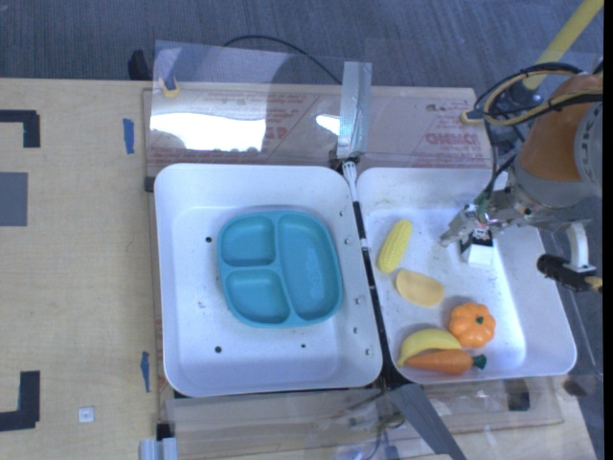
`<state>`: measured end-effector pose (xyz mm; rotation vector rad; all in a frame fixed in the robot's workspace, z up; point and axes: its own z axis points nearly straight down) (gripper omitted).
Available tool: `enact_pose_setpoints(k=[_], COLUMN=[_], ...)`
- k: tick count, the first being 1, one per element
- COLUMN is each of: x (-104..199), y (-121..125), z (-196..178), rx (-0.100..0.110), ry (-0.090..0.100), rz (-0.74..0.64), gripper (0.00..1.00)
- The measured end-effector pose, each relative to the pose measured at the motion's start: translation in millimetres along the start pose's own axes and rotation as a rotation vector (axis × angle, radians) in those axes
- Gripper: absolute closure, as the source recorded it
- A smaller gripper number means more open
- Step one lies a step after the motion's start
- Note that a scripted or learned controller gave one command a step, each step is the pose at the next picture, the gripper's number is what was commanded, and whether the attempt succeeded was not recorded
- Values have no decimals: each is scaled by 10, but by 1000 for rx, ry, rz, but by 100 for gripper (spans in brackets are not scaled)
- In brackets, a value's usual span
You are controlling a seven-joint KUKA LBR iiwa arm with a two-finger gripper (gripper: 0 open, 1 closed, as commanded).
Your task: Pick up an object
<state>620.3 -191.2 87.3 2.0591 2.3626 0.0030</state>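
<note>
The right bin [536,353] holds toy food: a corn cob [395,245], a pale yellow chip-like piece [420,287], a small orange pumpkin [471,324], a banana [426,341] and a carrot [445,360] at the front. My gripper [469,233] hangs over the upper right part of that bin, right of the corn cob and above the pumpkin. Nothing shows between its fingers.
The left bin [182,257] carries a teal divided plate [281,266]. A clear plastic wall [249,113] and a metal post [354,103] stand behind the bins. Cables [508,94] loop near the arm at the right.
</note>
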Motion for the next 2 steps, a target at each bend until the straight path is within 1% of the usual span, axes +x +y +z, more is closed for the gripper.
enact_pose_setpoints(k=[1,2], x=[-1,584], y=[13,194], z=[-110,-1026], rx=[-4,-5], ry=[-2,3], rz=[-1,131], gripper=[100,100])
